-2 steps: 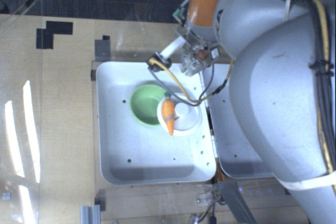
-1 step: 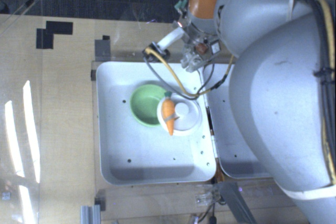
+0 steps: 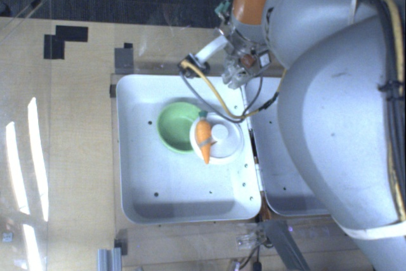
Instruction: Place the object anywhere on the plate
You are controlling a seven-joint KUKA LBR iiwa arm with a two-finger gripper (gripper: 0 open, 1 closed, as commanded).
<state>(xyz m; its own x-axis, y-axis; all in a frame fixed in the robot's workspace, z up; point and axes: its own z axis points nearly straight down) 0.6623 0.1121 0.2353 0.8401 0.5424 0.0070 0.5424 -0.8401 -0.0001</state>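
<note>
Seemingly, in the camera view, the task's thing is a small orange carrot-shaped toy (image 3: 203,139) with a bit of green at its upper end. It lies on the left side of a small white plate (image 3: 229,144), its tapered tip hanging past the plate's lower-left rim. The plate sits in the left white bin (image 3: 139,193), touching and partly overlapping a green bowl (image 3: 174,127) on its left. Judged from how things lie, the carrot already rests on the plate, so the placing looks done or nearly so.

The carrot looks light and probably stiff plastic or rubber, smooth and a little slippery, not fragile. Its tapered shape would let it squirt out of a pinch near the tip; the thick upper half, taken across its width, seems the safest place to grip.

The gripper (image 3: 236,73) hangs above the bin's far rim, well apart from the carrot, with nothing visible between its parts; whether it is spread or closed I cannot tell, since the wrist and cables crowd it. A yellow cable (image 3: 212,93) loops down over the bin toward the plate.

No brand, label or readable writing shows. Black square marks (image 3: 63,40) lie on the wooden tabletop (image 3: 63,136).
</note>
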